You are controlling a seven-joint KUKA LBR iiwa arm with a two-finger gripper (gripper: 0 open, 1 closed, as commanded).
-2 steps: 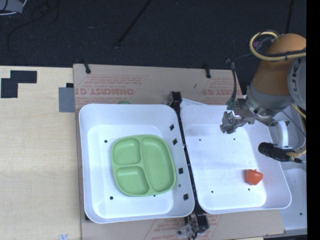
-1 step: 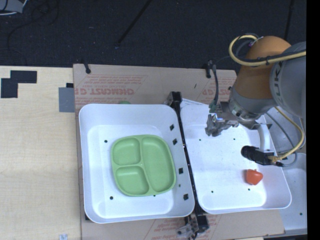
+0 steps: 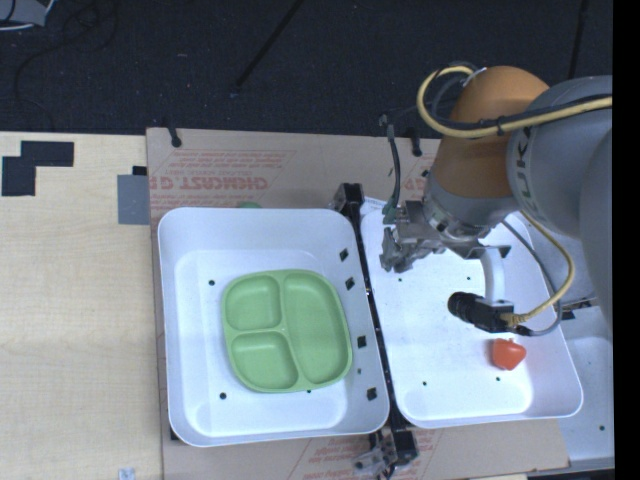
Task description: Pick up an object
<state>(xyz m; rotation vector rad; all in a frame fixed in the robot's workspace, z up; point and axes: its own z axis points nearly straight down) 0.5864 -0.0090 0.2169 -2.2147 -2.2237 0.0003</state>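
The gripper (image 3: 403, 251) hangs over the right bin's (image 3: 440, 408) upper-left corner; whether it is spread or pressed together cannot be told. The small red object (image 3: 508, 353) lies well apart, toward the bin's lower right.

Arm (image 3: 560, 158) reaches from right; end effector (image 3: 400, 250) low.

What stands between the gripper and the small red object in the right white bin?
Nothing visible does. The gripper hangs over the upper left of the right white bin; the small red object lies near its lower right corner, with no other loose thing between them.
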